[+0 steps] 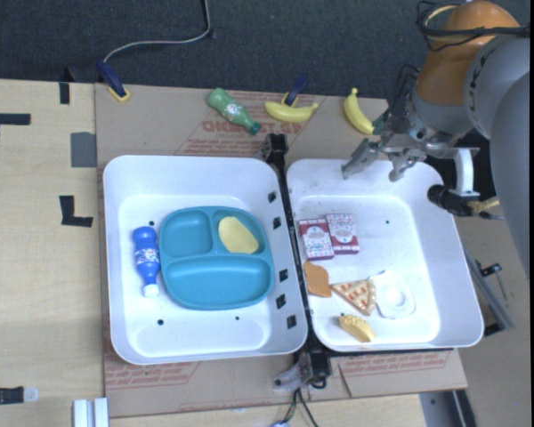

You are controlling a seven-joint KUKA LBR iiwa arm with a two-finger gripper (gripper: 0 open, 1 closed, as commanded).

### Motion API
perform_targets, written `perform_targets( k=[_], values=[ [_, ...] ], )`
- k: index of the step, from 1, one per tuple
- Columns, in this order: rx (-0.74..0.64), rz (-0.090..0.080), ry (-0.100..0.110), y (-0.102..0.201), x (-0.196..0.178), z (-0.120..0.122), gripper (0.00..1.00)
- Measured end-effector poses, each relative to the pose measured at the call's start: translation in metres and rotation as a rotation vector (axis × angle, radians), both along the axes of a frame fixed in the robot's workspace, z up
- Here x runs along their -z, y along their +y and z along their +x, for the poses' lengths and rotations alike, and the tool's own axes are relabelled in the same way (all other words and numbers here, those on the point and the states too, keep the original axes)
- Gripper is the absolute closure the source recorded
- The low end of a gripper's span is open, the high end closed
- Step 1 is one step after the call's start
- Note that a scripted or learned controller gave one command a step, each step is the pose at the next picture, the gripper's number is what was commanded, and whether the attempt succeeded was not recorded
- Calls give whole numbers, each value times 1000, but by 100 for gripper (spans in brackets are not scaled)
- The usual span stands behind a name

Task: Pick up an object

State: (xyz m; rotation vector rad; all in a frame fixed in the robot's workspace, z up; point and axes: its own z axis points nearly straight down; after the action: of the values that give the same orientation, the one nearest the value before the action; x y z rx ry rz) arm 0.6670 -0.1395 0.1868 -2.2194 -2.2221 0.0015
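- Right now my gripper (375, 162) hangs over the far rim of the right bin (445, 265), its two fingers spread apart with nothing between them.
- Closest to me inside that bin are two small cartons (328, 237), lying flat and side by side, touching, near the bin's left wall.
- Those look like my best pick: light and stiff, I judge, with straight edges. I would close across the narrow sides of one carton; because they touch, the outer carton's free edge gives my fingers more room.
- Further toward the near rim lie a pizza slice (357, 295), a brownish flat piece (317, 279) beside it, a white round thing (393, 297) and a small yellow item (357, 328). These seem to be toy food, probably hard plastic and slippery, and low enough that my fingers might skate off.
- Over in the left bin (125, 194) sits a blue divided plate (214, 269) holding a yellow piece (238, 235), with a small blue bottle (146, 259) just beside it.
- Beyond the bins, on the cardboard, lie two bananas (291, 109) and a green bottle (232, 110).
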Motion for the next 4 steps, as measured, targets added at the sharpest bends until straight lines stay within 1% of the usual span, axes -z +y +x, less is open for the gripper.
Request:
perform_targets(
  k=[1, 2, 3, 4],
  values=[
    [0, 1, 3, 28, 90, -21, 0],
    [-1, 0, -2, 44, 101, 2, 0],
    [-1, -2, -3, 35, 101, -25, 0],
    [0, 0, -3, 44, 101, 2, 0]
  ],
)
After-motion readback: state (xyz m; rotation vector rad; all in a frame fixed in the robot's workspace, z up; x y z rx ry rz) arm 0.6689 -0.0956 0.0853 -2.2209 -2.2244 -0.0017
